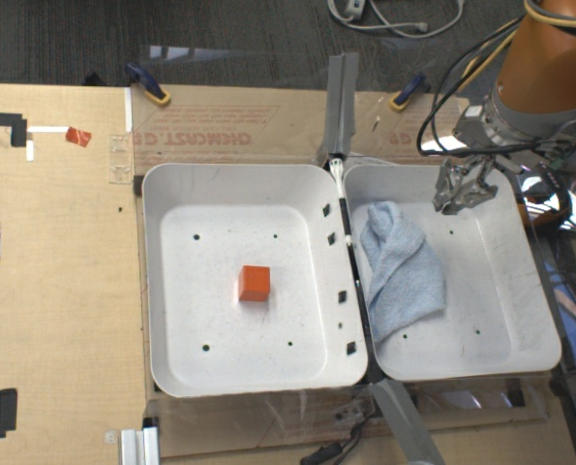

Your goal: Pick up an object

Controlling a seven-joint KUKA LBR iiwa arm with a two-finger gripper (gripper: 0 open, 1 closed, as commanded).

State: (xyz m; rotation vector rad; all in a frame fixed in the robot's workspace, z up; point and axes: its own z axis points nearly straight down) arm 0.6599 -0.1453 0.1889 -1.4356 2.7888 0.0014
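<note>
Orange block [255, 284]: rests near the middle of my left bin [171, 356], alone on the white floor. Pale blue cloth [399, 269]: crumpled, lying on the left side of my right bin [520, 347], close against the divider between the two bins. My claw [459, 198]: over the right bin's far edge, right of the cloth and apart from it; nothing visible between its tips, grip state I cannot tell.
</note>
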